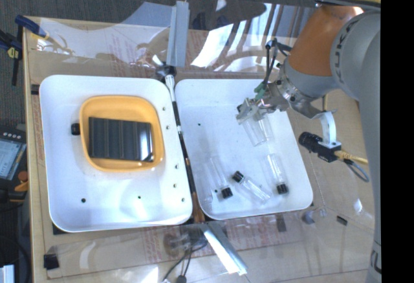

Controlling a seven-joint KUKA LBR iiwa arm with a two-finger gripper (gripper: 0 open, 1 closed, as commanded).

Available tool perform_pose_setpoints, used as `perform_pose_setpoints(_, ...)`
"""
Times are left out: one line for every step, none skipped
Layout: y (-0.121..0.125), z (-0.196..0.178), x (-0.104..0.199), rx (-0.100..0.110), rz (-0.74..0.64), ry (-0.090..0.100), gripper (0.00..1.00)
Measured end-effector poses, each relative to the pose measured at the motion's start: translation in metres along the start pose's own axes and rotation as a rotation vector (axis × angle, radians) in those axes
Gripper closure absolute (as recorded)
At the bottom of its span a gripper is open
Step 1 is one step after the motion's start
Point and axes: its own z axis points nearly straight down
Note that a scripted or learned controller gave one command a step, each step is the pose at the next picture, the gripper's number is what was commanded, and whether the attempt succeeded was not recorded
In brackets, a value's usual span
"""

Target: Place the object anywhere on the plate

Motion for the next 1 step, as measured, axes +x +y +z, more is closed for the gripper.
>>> perform_pose_setpoints(0.0,0.0,0.0,0.0,0.0,0.0,0.0)
